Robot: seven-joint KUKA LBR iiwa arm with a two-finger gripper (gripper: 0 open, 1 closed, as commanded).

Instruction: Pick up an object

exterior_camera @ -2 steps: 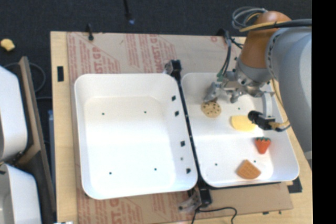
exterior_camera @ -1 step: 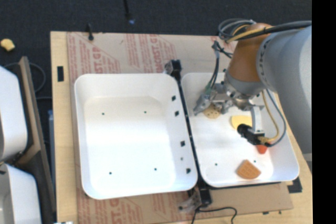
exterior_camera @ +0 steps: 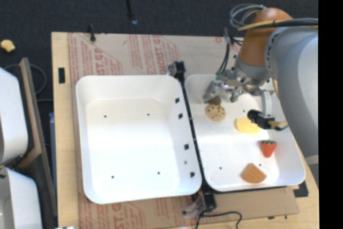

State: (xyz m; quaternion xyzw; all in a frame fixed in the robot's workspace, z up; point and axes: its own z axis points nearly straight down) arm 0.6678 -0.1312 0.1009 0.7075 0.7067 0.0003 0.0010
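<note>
- Cookie [exterior_camera: 215,112], round and speckled, looks the likeliest pick. The gripper [exterior_camera: 216,93] hangs right at its far edge, near the back-left corner of the right bin [exterior_camera: 228,155].
- Open or closed? The tip is too blurred to tell, and nothing can be seen held there.
- The cookie lies flat on the bin floor, near the wall next to the left bin, and apart from the other pieces.
- First risk, as a judgement: a flat, thin disc offers little to bite on. A descent slightly off centre could simply shove it or skid it towards that wall.
- Second risk: the bin's back corner is close. A drop too far back might catch the rim rather than the cookie.
- Moving outward in the same bin, a yellow piece [exterior_camera: 245,126] lies to the cookie's right and clear of it. A strawberry [exterior_camera: 268,148] sits nearer the front right, and an orange-brown wedge [exterior_camera: 253,174] lies at the front.
- Those three lie apart from one another, so crowding looks like no worry.
- The left bin [exterior_camera: 134,137] shows its white floor with a few small dark dots.
</note>
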